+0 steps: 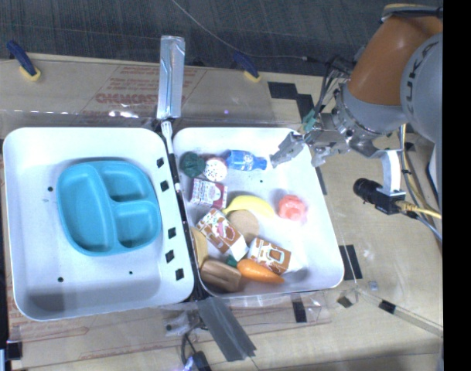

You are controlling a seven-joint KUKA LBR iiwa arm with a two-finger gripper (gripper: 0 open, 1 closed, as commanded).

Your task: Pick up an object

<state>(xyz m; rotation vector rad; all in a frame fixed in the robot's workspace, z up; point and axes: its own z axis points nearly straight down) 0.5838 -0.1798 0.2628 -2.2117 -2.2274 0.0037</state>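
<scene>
Here, the gripper (298, 147) was seen over the right bin (322, 207) rim's upper corner.
Its finger state could not be told; bare floor lay beneath.

Both bins (26, 284) are white, and the left one carries a light blue tray (110, 205) on the tan worktop (390, 277). In the right bin lie a yellow banana (250, 204), an orange carrot (260, 271), a pink ball (292, 206), a blue bottle (245, 160) and a dark green lump (191, 162). A small carton (269, 255) looks brown and white with a printed label, though the print is too blurred to read.
</scene>
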